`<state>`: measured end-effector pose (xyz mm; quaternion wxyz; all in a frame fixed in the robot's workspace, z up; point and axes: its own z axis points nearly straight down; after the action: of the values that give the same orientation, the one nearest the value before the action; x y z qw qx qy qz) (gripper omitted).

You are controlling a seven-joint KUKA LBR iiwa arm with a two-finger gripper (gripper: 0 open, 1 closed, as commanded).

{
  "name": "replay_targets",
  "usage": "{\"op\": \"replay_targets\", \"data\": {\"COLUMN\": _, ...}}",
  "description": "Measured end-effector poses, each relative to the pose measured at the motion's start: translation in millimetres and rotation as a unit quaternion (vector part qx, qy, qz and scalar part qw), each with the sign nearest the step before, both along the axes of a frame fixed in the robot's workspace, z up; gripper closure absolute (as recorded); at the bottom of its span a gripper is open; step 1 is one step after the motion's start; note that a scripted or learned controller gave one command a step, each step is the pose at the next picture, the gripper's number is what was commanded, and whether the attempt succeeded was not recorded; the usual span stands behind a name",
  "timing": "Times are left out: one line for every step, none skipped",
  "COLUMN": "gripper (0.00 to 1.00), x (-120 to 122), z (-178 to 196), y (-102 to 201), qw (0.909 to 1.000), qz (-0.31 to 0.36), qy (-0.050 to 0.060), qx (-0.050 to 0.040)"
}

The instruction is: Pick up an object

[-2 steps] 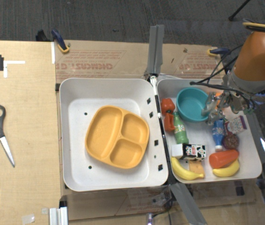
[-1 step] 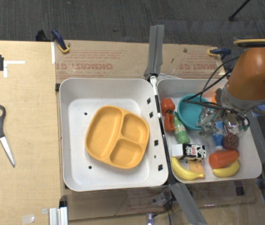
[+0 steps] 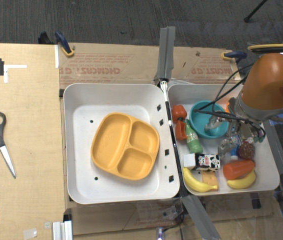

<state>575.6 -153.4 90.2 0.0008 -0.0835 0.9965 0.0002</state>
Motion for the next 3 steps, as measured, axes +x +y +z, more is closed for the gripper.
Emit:
{"op": "replay_targets", "data": {"gripper": 0.0, "x": 74, "z": 2, "y": -35, "qw": 1.0, "qz": 0.002, "qy": 0.001, "qx": 0.0003}}
{"op": "replay_targets", "data": {"gripper": 1.0, "x": 69, "z": 11, "y": -37, "qw": 0.9999, "qz": 0.002, "qy": 0.014, "qx": 0.0012}}
{"op": "replay_targets", "data": {"gripper": 1.0, "x": 48, "z": 151, "y": 13, "qw": 0.9973, "qz": -0.074, "qy": -0.001, "qx": 0.0002}}
